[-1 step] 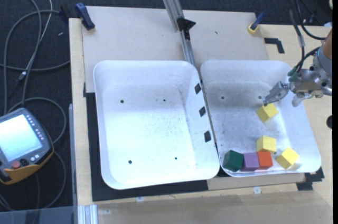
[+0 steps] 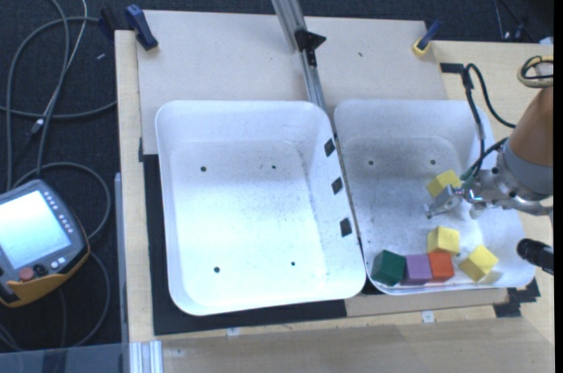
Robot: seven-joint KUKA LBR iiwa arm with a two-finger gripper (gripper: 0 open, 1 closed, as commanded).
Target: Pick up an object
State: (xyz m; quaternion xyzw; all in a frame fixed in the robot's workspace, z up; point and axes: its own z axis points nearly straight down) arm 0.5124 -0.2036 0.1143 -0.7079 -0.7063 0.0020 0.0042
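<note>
A grey KUKA arm with an orange band reaches from the right into the right-hand bin (image 2: 387,120), its gripper (image 2: 450,202) low over the bin floor and just below a yellow block (image 2: 444,183) that lies at the fingertips. Whether the fingers stand apart or closed cannot be made out from this slanted overhead view, and no block is seen between them, so nothing can be called held. Toward the near edge of the bin from the gripper sit the other candidates: a second yellow block (image 2: 444,239) close below it, a third yellow block (image 2: 480,262) further toward the arm's side, and a row of a green block (image 2: 388,266), a purple block (image 2: 417,267) and an orange-red block (image 2: 441,266) against the front wall. The left-hand bin (image 2: 176,134) lies well away from the gripper across the divider. By the look of it, the pick is at the approach-and-grasp step, with the nearest yellow block the likely target. The next move appears to call for centring the fingers on either side of that block, closing on it and lifting straight up; a block merely touching the tips could be pushed aside.
</note>
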